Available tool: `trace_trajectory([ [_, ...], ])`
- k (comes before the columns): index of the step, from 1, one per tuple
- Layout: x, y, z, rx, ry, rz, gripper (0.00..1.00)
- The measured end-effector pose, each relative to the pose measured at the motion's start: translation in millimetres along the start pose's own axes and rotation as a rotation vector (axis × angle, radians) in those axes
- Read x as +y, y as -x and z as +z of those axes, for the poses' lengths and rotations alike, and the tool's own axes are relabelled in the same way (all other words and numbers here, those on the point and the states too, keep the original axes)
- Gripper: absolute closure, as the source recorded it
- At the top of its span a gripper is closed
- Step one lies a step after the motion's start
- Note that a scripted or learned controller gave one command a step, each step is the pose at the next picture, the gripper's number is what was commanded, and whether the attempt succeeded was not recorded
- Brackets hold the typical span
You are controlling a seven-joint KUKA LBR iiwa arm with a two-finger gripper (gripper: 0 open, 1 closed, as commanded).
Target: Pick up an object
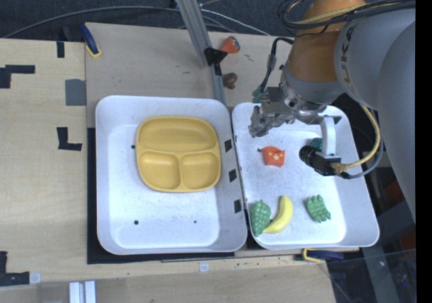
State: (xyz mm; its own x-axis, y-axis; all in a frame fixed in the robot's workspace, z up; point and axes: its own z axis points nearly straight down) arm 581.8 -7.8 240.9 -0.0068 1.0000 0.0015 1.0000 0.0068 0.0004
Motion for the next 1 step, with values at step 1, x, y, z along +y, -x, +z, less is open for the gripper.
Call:
trace_trajectory([
  [1, 16.9, -39.9, 2.8, -0.001, -0.001, 0.001, 1.0],
])
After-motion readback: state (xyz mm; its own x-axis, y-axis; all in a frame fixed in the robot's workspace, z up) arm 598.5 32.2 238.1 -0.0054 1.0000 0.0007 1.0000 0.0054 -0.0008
